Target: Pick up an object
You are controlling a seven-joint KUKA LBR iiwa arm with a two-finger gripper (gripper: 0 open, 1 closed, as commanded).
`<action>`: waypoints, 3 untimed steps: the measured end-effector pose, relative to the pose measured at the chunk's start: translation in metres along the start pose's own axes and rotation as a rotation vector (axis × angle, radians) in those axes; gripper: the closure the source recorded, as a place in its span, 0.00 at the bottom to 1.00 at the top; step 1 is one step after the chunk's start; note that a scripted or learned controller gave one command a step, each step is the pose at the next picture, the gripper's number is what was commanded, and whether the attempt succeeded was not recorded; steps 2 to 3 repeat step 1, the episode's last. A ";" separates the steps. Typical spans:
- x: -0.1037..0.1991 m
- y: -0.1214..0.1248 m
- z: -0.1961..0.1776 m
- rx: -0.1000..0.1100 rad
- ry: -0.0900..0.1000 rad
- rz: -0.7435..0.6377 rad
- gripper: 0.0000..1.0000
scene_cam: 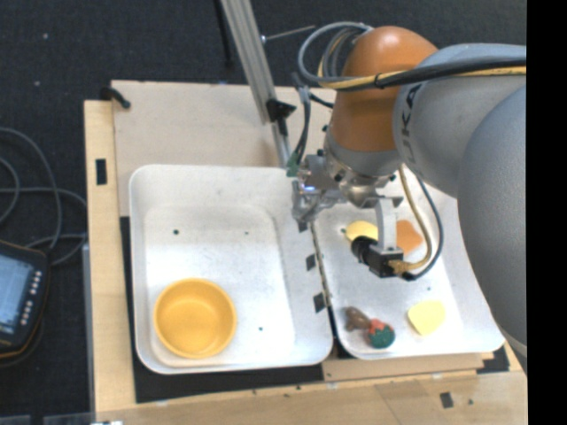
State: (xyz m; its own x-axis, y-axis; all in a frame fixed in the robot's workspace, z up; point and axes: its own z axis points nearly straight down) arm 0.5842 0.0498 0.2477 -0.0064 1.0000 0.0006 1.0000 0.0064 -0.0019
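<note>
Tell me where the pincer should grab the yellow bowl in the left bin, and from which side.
Probably the rim. The bowl sits upright and open in the left bin's near corner, too wide to span whole, so one finger would go inside the wall and one outside. Come straight down on the rim arc facing the bin's middle, since the other arcs lie close to the bin's walls.

Wide free floor is offered by the left bin (213, 193), where only a yellow bowl (195, 317) is placed in the near corner. The right bin (461, 326) is crowded by the arm (416, 104), small objects and a dangling cable (425, 237)
</note>
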 end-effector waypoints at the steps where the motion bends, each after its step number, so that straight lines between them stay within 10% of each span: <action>1: -0.003 0.000 -0.001 -0.001 -0.002 0.003 0.00; 3: -0.003 0.000 -0.001 -0.001 -0.002 0.003 0.00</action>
